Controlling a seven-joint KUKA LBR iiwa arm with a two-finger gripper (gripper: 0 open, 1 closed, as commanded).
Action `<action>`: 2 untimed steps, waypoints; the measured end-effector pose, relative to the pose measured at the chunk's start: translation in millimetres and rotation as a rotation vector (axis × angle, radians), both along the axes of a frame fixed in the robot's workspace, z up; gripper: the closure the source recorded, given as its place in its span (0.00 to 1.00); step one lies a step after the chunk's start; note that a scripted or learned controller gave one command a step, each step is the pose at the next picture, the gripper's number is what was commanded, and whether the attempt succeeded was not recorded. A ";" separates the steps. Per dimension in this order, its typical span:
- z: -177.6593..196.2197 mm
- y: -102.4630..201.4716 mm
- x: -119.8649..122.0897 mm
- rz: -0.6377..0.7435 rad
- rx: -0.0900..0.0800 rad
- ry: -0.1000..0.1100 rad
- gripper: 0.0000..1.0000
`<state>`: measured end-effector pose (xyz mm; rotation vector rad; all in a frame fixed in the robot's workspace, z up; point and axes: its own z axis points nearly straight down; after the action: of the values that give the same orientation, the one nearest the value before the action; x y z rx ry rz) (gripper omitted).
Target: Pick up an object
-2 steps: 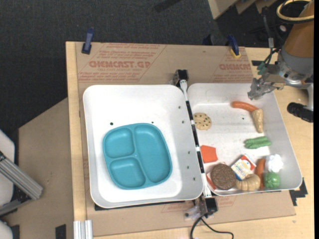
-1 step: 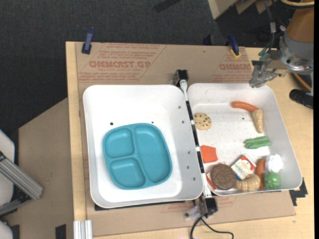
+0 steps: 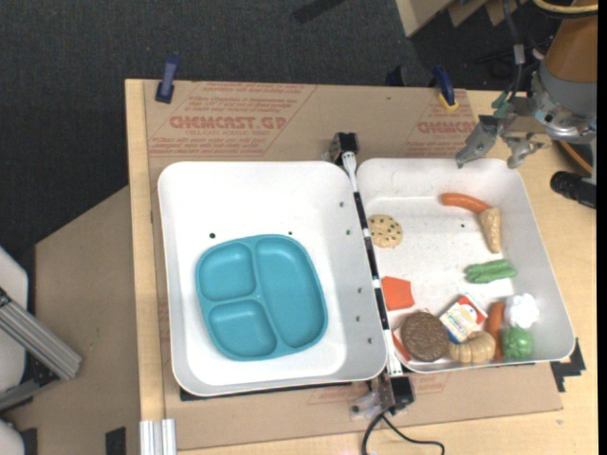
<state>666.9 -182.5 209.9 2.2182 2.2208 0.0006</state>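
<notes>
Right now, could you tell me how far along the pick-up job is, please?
Nothing looks done yet. The pincer hangs open over the right bin's far rim, holding nothing. The sausage and cookie lie untouched inside. Descending, grasping and lifting all remain.

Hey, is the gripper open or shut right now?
Open. The gripper hangs over the far rim of the right bin, its two jaws spread apart with bare space between them and nothing held.

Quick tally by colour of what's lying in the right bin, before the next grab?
Orange or red: 4 (sausage, wedge, carton, carrot)
Tan or brown: 4 (cookie, bread stick, patty, potato)
Green: 2 (pea pod, broccoli)
White: 1 (cauliflower)
Total: 11
</notes>
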 end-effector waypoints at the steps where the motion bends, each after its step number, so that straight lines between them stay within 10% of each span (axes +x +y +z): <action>1: -132.5 -22.1 -3.5 -0.003 0.011 0.015 0.00; 2: -114.1 -23.5 0.2 0.000 0.001 0.001 1.00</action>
<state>667.1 -206.0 95.8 2.2186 2.2222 -0.0002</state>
